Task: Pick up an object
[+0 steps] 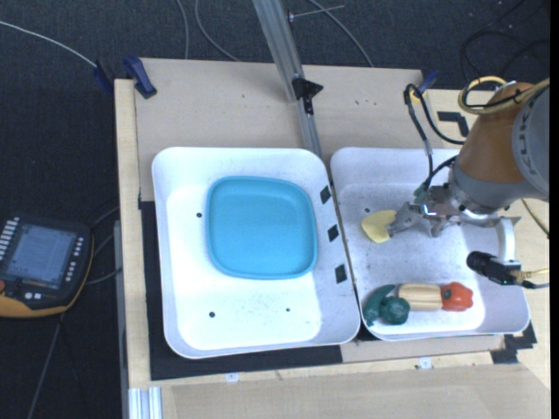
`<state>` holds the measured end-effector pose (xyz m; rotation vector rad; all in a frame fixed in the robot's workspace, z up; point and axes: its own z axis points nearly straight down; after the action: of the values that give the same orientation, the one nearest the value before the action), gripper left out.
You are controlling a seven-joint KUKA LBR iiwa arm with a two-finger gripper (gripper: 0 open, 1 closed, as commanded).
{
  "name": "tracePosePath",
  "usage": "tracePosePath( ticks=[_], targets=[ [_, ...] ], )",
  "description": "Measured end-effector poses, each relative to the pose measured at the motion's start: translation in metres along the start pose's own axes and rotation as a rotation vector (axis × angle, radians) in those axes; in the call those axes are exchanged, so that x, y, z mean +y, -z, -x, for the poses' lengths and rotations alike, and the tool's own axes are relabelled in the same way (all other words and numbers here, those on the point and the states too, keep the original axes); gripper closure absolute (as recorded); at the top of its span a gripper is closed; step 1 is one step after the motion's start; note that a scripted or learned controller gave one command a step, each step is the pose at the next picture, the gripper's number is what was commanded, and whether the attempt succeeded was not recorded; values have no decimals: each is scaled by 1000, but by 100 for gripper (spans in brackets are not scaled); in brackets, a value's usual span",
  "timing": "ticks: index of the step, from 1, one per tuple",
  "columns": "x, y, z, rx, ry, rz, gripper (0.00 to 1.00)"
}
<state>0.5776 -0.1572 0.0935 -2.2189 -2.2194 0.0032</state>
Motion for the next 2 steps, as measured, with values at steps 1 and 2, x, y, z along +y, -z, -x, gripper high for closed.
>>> tracePosePath(
  ticks=[1, 2],
  targets=[
    [1, 13, 0, -1, 0, 5, 100],
    [3, 57, 7, -2, 0, 7, 100]
  ],
)
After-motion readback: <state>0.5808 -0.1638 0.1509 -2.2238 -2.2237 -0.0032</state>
